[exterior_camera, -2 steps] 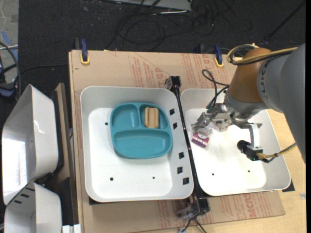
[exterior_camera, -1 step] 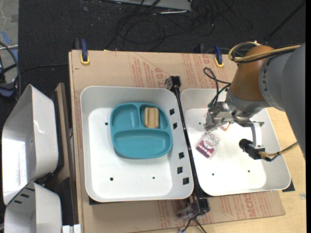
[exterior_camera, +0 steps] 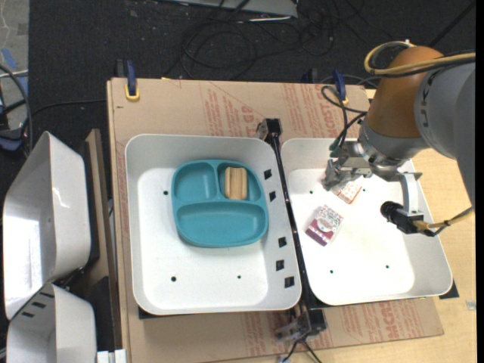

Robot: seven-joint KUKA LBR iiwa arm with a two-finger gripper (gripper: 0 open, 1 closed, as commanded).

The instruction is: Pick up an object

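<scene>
A small pouch [exterior_camera: 325,224] with pink and white print and a purple edge lies flat in the right bin [exterior_camera: 378,278], left of its middle. A second small packet [exterior_camera: 350,193], white with red marks, lies a little farther back. My gripper [exterior_camera: 338,174] hangs over the back left part of the right bin, right beside that packet and touching or nearly touching it. In the left bin [exterior_camera: 204,286] sits a teal divided tray [exterior_camera: 219,206] with a tan wooden block [exterior_camera: 236,183] in its upper right compartment.
The grey arm with its orange band [exterior_camera: 401,97] comes in from the right over the right bin's back edge. A black cable connector [exterior_camera: 397,215] hangs above the right bin's right side. Spare white bins [exterior_camera: 41,218] stand off the bench at left.
</scene>
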